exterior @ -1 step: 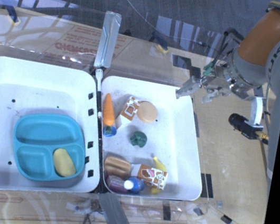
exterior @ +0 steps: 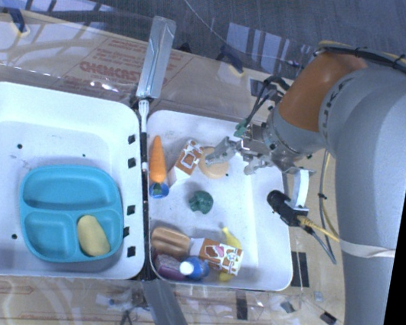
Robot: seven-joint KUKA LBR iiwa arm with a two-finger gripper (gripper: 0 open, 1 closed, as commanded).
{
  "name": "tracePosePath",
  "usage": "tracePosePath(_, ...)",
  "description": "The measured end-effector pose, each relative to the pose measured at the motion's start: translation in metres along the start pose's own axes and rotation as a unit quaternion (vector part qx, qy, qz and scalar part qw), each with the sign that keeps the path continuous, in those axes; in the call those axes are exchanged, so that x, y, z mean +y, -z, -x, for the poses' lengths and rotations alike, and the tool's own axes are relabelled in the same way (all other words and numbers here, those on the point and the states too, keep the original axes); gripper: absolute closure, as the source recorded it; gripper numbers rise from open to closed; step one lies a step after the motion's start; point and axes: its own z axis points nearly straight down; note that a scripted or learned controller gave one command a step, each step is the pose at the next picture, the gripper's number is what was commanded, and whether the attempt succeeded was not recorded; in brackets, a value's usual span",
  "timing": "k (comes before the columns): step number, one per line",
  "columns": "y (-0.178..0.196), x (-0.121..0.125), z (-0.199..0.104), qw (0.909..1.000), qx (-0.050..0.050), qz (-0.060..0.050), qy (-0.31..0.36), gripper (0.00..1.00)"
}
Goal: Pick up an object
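While the gripper (exterior: 224, 151) hangs over the right bin (exterior: 270, 244), fingers spread and holding nothing, a tan round block (exterior: 216, 169) lies just below, beside a small carton (exterior: 188, 156).

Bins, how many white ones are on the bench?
2. The left bin holds a blue tray; the right bin holds the toys, under the gripper.

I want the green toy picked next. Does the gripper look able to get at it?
Probably yes. The green toy lies alone on bare floor of the right bin, nothing on it, and the gripper hovers just beyond it.
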Motion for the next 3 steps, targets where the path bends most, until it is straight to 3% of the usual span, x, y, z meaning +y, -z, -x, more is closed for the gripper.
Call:
tracePosePath(1,-0.068,-0.072,-0.017,0.9999,-0.001,0.004,0.011,0.00)
tracePosePath(2,-0.058,-0.071,-0.016,0.9999,-0.001,0.004,0.013,1.00)
tracePosePath(3,0.020,-0.029,0.019,0.9991,-0.002,0.009,-0.042,1.00)
